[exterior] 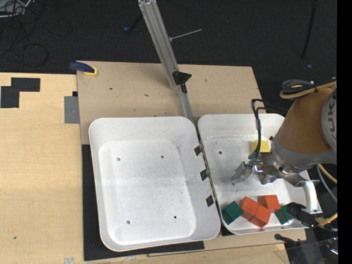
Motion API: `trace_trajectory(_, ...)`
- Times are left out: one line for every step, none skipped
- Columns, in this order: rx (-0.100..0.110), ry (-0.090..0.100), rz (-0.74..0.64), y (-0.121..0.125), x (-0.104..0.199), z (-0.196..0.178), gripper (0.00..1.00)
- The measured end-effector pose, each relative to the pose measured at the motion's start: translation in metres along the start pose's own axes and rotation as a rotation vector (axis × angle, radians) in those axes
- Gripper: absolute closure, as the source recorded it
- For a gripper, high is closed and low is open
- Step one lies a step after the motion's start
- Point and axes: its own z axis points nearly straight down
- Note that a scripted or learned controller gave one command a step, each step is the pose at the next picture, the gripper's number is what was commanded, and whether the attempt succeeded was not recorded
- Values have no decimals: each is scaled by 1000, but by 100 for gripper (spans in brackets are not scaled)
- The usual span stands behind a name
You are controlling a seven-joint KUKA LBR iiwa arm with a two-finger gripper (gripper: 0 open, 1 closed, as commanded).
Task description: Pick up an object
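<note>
Orange blocks (257, 209) lie just below my tool (242, 173) in the right bin (231, 131); tool opening: I cannot tell.

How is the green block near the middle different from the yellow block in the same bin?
The green block is dark green; the yellow block is bright yellow. The green block sits at the bin's near edge, touching an orange block; the yellow block lies farther back, beside the arm, partly hidden by it. Both lie in the right bin, neither in the pincer.
</note>
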Motion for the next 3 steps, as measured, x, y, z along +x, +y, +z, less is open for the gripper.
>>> trace_trajectory(0, 0, 0, -5, 3, 45, 0)
trace_trajectory(-5, -1, 9, -4, 0, 32, 100)
trace_trajectory(-11, -2, -2, -2, -1, -9, 100)
